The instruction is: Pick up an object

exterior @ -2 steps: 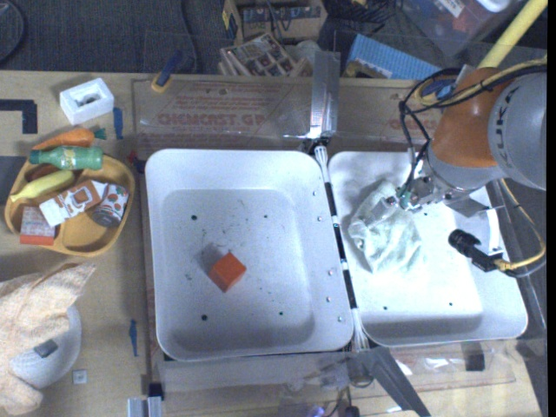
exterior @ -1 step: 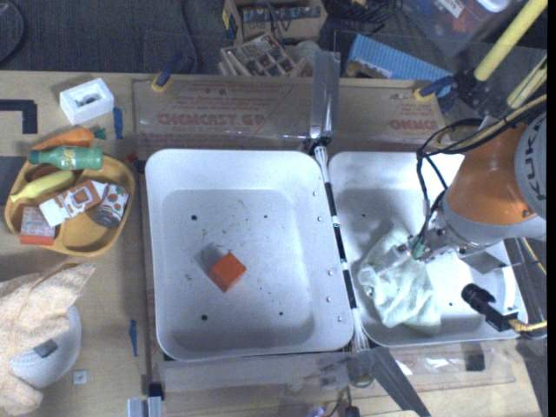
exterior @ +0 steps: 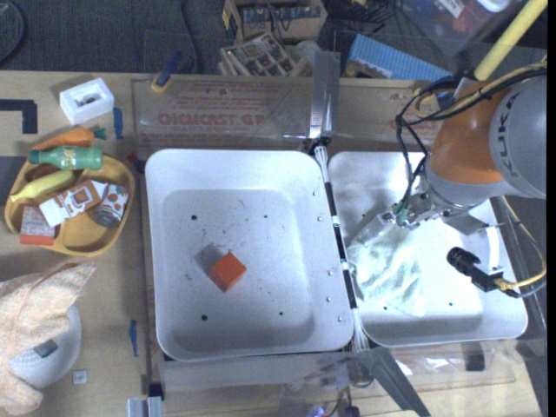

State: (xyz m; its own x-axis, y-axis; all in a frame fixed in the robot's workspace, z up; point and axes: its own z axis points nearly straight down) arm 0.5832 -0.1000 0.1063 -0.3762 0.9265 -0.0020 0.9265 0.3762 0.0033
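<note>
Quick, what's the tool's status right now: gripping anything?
Tool: low in the right white bin, beside the crumpled white cloth; grip state cannot be told.

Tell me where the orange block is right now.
The orange block lies in the left white bin, a little left of its middle, on the bin floor. The gripper is over the right white bin, above a crumpled white cloth.

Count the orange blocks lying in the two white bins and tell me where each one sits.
1. The orange block lies near the middle of the left bin. The crumpled white cloth in the right bin could hide another.
</note>
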